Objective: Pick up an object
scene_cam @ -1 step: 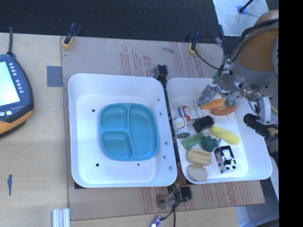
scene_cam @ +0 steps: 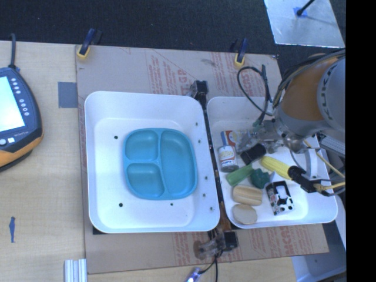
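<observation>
Low at the front edge of the wooden bench (scene_cam: 41, 198), a small black clip and cable (scene_cam: 218, 244) sit on the brown cardboard sheet (scene_cam: 147, 69) that underlies both bins; yellow-and-blue clamps (scene_cam: 86, 44) pin the sheet's far edge, and beyond it the floor is dark carpet with a pale square patch (scene_cam: 302, 13). An orange-rimmed control pad (scene_cam: 14, 119) with a lit screen rests on the wood at far left. In the left bin (scene_cam: 97, 157), smooth white plastic with rounded corners, lies a glossy blue plate (scene_cam: 160, 163) split into three compartments. The right bin (scene_cam: 226, 107) holds a huddle of small things: a little jar (scene_cam: 227, 155), a green block (scene_cam: 241, 174), two tan bun-like ovals (scene_cam: 247, 195), a yellow banana shape (scene_cam: 277, 167) and a black-and-white piece (scene_cam: 280, 195). The grey arm (scene_cam: 311, 96) with its orange band hangs over this bin, its gripper (scene_cam: 257, 135) low among cables above the jar and a black block (scene_cam: 253, 153); whether its fingers are apart or clasping anything cannot be told.
</observation>
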`<state>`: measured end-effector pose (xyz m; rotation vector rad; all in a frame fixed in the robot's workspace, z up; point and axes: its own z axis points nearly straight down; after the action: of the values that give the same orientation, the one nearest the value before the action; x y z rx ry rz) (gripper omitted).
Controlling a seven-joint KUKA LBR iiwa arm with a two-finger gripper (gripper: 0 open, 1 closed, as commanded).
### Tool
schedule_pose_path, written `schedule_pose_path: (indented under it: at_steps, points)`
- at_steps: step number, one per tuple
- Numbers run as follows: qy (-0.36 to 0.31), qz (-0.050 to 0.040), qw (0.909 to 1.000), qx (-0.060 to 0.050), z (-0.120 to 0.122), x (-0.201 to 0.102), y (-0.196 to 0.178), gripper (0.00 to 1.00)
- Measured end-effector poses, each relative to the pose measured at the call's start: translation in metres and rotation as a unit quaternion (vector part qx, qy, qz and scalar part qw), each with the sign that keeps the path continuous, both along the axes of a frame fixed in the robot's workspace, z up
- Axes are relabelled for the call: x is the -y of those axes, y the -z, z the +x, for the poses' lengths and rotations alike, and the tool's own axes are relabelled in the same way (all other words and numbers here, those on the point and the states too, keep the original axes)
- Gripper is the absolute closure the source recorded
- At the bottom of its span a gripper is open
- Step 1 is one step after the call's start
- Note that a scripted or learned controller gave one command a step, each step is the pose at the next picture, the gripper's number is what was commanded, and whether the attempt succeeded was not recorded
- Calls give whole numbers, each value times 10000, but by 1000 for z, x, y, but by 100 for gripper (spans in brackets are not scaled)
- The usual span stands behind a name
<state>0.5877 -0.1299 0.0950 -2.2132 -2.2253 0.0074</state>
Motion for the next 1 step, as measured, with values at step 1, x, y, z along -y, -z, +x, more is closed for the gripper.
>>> schedule_pose_path:
  at_steps: [1]
  points:
    - [-21,-14,10000,-2,0,1,-11,100]
